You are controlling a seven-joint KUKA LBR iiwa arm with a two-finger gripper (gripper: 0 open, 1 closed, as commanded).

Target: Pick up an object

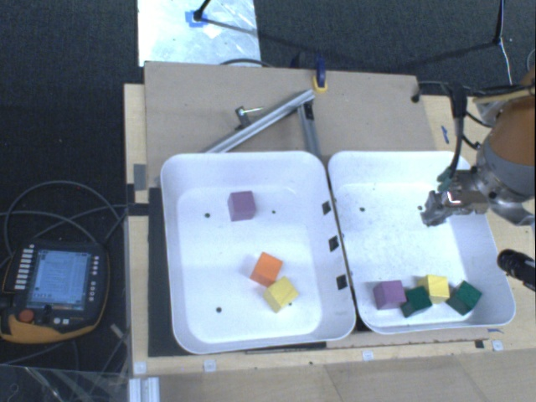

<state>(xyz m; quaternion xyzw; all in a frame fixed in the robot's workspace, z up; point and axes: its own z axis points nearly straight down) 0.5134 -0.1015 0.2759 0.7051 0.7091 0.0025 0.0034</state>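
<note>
My gripper (pixel 435 211) hangs over the middle right of the right bin (pixel 377 178), with the arm coming in from the right. Nothing shows between its fingers. Along that bin's near edge lie a purple block (pixel 389 293), a dark green block (pixel 415 301), a yellow block (pixel 437 287) and a second green block (pixel 463 296), all well below the gripper. The left bin (pixel 193 224) holds a purple cube (pixel 241 205), an orange cube (pixel 266 268) and a yellow cube (pixel 281 294).
A metal bar (pixel 260 122) lies on the brown board behind the bins. A teach pendant (pixel 54 287) sits on the floor at left. Black clips (pixel 333 243) mark the seam between the bins.
</note>
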